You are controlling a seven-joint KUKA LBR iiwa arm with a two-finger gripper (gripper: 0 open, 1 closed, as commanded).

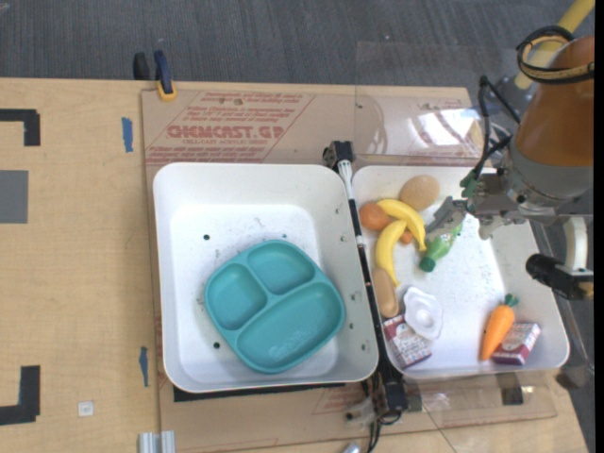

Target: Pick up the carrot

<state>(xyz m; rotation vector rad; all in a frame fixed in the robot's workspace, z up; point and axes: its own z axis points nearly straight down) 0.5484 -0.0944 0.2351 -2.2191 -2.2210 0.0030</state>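
Your carrot (497, 330) lies near the right bin's (557, 347) front corner, touching a purple carton (518, 343). The gripper (451, 223) hangs well apart, over a green item (436, 250) beside the banana (396, 234); whether its fingers are parted, you cannot tell.

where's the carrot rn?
In the camera view, the carrot lies in the right bin, near its front right corner, leafy end pointing away from the camera. It sits just left of a purple carton, well forward of the pincer.
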